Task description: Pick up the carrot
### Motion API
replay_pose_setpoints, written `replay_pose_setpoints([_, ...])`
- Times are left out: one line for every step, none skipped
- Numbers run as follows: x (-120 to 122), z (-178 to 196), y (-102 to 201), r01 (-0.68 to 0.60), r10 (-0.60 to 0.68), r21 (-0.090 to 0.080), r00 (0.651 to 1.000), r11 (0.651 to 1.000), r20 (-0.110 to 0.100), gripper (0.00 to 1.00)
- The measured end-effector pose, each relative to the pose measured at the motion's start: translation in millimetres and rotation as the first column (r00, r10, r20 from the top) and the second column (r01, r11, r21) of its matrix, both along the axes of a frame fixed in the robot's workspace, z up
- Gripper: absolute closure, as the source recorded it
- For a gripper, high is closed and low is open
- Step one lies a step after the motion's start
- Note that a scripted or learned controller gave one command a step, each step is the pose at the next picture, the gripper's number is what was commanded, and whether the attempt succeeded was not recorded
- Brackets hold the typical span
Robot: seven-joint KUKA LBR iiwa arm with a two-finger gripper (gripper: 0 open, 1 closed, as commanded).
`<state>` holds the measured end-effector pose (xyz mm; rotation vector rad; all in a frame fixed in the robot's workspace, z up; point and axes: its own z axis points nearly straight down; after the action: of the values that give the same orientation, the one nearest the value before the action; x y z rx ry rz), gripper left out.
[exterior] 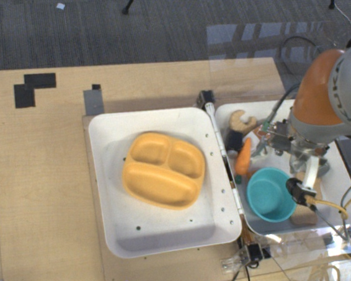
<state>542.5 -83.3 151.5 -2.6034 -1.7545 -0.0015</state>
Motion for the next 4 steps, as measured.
replay_pose_setpoints([7.3,-63.1,-1.2,0.114,-0.114,-0.006,0.993,0.993,0.013,0.00])
replay_pose_setpoints([83.7,114.1,-56.8,0.105,-0.105,-0.006,0.994,0.994,0.018,0.00])
replay_pose_setpoints([49.0,30.1,12.4,0.025,-0.025,0.002,1.000,1.000,-0.004,0.00])
replay_pose_setpoints([15.5,32.9,81.7,-0.131,0.131,0.000,0.991,0.991,0.001,0.00])
